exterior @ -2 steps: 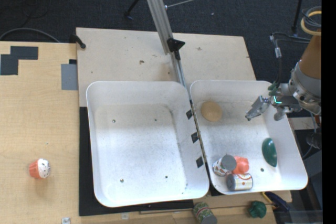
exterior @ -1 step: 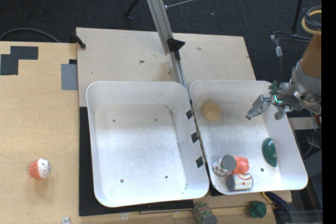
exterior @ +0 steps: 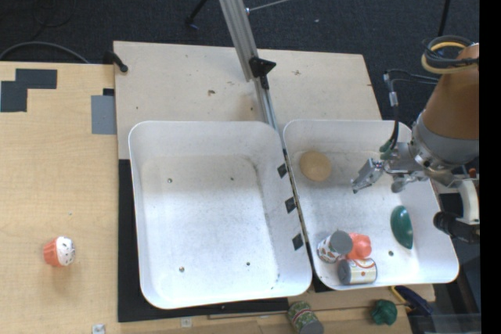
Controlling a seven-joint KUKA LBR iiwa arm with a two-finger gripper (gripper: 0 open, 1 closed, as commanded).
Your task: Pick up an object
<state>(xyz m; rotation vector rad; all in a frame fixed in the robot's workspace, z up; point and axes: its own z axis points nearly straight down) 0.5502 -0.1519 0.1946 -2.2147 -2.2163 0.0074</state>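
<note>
The gripper (exterior: 366, 177) hangs over the right bin (exterior: 446, 266), fingers spread and holding nothing, likely lining up a grab. The nearest object, a tan ball (exterior: 315, 166), sits just beside it, untouched.

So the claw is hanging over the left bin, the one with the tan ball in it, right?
Not quite: the camera view shows the claw over the right bin, and the tan ball lies in that bin too, to the claw's left.
</note>
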